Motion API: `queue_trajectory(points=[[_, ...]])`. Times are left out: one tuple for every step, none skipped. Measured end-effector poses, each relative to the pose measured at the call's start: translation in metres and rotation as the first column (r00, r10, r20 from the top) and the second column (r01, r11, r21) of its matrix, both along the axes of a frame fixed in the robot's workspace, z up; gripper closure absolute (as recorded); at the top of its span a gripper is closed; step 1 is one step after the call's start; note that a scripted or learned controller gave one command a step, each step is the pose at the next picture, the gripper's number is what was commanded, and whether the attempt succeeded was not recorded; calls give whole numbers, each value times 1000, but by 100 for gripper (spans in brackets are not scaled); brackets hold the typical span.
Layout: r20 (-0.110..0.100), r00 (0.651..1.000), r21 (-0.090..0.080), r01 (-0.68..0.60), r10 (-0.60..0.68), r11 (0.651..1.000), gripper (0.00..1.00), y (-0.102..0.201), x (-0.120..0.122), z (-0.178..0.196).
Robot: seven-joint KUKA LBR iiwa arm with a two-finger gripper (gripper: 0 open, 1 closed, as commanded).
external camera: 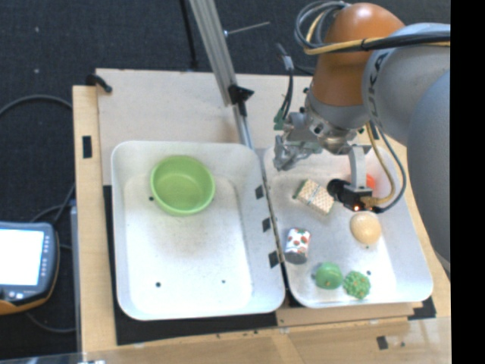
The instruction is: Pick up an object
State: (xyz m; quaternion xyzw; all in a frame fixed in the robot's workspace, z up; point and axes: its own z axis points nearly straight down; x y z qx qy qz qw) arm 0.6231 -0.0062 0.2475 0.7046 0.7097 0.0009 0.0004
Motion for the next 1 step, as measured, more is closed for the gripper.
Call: queue_trajectory(points=[[0, 1000, -1, 1, -1, 1000, 100, 42, 27, -11]])
